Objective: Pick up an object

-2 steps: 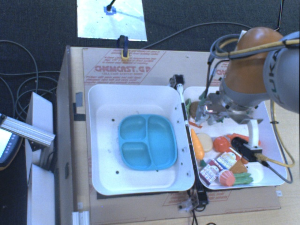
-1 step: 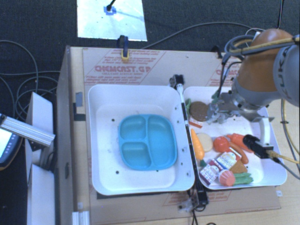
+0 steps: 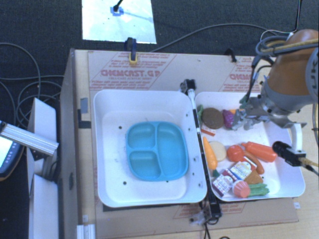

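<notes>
My gripper [image 3: 240, 119] hangs low over the back of the right bin [image 3: 294, 183], its tip right beside a purple toy [image 3: 229, 118] and a brown round patty [image 3: 213, 117]. Nothing is visibly held. Further forward in the same bin lie a red tomato [image 3: 235, 153], a long orange carrot [image 3: 260, 151], a pale round piece [image 3: 218, 150], an orange piece [image 3: 210, 153] along the divider, a sausage [image 3: 253, 163], small printed packets [image 3: 232, 176], a pink fruit [image 3: 241, 188] and a green piece [image 3: 259, 188].
The left bin [image 3: 107, 133] holds a blue divided plate [image 3: 157, 151]. A dark clamp rail [image 3: 197, 128] runs between the bins. Cardboard [image 3: 149, 68] lies under both bins, with a yellow clamp [image 3: 132, 51] at its back edge.
</notes>
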`<move>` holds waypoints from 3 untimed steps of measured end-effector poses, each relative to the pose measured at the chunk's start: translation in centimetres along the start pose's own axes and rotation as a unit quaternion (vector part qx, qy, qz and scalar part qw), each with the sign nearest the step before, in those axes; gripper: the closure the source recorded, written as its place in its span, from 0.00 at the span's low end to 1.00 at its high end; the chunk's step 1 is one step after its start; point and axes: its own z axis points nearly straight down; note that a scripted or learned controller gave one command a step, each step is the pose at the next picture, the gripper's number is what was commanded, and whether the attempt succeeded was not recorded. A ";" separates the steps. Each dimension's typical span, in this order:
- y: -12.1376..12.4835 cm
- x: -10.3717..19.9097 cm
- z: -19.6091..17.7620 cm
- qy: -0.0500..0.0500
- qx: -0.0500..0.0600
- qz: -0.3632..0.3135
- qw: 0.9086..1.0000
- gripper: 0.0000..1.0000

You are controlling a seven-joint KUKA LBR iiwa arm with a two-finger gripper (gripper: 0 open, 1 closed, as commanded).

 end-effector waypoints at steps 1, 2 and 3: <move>-3.9 -3.9 2.2 0.000 0.001 0.000 1.000 1.00; -6.3 -3.6 -5.3 0.000 -0.001 -0.001 1.000 1.00; -6.3 0.7 -0.9 0.001 0.000 -0.001 1.000 1.00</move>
